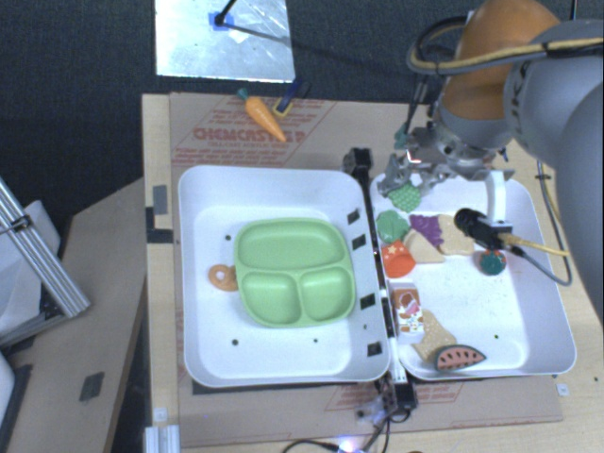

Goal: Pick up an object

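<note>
My gripper (411, 176) hangs low over the far left corner of the right bin (538, 281). Directly beneath it, touching or nearly touching, is a small green textured piece (406, 197). I cannot tell whether the gripper holds it. Close by in the same bin lie a green leafy toy (392, 225), a purple grape bunch (427, 226), a red-orange piece (398, 259) and a tan slice (459, 242).
A teal ball (492, 263), a small printed card (408, 311), a tan cookie (429, 334) and a watermelon slice (461, 357) lie nearer the front. The left bin (203, 215) holds a green divided plate (289, 272) and an orange ring (223, 277). A toy carrot (264, 118) lies behind the bins.
</note>
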Action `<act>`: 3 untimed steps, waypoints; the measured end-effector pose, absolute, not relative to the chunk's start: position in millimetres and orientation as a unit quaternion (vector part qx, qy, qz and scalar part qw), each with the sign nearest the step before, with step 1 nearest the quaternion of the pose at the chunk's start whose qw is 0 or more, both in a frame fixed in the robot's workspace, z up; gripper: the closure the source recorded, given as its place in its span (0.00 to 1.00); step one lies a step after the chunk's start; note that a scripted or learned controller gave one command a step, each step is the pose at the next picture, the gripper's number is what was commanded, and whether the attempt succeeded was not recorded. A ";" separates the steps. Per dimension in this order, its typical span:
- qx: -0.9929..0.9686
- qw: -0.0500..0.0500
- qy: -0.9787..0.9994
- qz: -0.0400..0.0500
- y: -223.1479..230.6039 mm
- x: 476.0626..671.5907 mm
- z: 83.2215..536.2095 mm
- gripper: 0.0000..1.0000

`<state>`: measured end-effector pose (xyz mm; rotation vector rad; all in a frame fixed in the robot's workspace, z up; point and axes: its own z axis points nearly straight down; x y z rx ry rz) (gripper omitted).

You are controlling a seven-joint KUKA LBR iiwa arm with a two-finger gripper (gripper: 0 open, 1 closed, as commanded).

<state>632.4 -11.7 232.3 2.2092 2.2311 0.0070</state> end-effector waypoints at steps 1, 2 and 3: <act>0.704 0.001 0.710 0.002 34.8 663.2 216.1 1.00; 0.705 0.001 0.709 0.001 30.9 667.3 223.3 1.00; 0.705 0.001 0.709 0.001 41.9 670.1 235.1 1.00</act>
